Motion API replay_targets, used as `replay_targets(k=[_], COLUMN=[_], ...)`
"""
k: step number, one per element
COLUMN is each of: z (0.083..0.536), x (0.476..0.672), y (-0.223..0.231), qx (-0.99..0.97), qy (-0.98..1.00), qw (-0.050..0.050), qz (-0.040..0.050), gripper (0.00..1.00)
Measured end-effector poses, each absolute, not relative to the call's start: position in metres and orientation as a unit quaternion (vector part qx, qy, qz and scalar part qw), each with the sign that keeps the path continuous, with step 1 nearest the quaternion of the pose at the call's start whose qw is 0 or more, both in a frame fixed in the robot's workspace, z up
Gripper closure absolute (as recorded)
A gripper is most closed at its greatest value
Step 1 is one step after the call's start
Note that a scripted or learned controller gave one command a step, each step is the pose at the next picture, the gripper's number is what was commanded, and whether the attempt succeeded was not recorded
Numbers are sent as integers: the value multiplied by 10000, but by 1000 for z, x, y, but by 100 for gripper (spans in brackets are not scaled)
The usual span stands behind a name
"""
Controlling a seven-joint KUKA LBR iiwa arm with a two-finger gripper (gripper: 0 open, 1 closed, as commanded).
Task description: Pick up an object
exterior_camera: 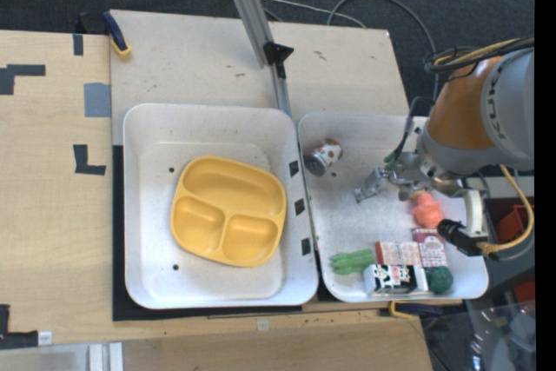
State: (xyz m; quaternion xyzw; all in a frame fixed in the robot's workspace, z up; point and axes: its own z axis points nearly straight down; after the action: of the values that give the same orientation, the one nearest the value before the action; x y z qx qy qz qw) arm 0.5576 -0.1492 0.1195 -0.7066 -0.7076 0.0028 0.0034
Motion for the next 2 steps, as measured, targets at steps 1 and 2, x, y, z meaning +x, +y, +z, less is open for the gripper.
replay_targets(k=[1, 2], z=[88, 99], x=[558, 558], y=[-149, -148], qx=[-7066, -7061], qy=[-7077, -7081], qw=[-3, 5], qz=[9, 4], gripper=[0, 100])
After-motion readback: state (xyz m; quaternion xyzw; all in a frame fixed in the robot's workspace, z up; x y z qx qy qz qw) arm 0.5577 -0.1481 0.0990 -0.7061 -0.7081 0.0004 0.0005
